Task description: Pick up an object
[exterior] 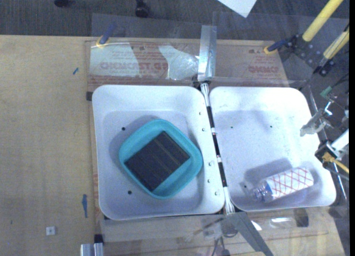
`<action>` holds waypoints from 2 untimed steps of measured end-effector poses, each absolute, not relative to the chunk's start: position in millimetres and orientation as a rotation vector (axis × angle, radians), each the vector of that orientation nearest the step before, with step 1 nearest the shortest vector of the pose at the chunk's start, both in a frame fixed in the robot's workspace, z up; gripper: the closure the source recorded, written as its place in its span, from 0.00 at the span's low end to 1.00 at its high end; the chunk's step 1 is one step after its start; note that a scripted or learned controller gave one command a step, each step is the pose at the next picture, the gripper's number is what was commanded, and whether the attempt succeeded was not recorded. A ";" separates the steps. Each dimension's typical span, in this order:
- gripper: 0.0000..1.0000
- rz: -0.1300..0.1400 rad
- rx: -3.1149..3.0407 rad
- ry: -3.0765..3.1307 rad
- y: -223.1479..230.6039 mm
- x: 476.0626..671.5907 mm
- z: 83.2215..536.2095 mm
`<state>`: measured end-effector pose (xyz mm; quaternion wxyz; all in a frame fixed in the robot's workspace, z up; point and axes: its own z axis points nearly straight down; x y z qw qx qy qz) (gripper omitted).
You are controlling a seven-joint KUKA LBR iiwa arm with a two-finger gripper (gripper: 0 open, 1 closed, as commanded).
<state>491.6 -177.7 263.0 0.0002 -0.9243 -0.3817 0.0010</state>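
Observation:
A clear plastic bottle [283,183] with a red criss-cross label lies on its side in the right bin [260,116], near that bin's front right corner, cap end pointing left. In the left bin [111,110] sits a teal square dish [161,157] with a dark flat slab inside it. Grey and white parts of my gripper [326,138] show at the right rim of the right bin, above and to the right of the bottle and apart from it. Nothing is visibly held.
A metal divider [207,60] and clear plastic sheeting stand behind the bins. Yellow bars and clamps [316,24] crowd the far right. A metal bracket [238,230] sticks out at the front between the bins. Bare wooden bench [44,138] lies to the left.

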 end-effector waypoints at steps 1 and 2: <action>0.00 0.010 -3.063 -0.675 -76.6 478.4 183.3; 0.00 0.003 -2.894 -1.220 -127.7 478.7 198.7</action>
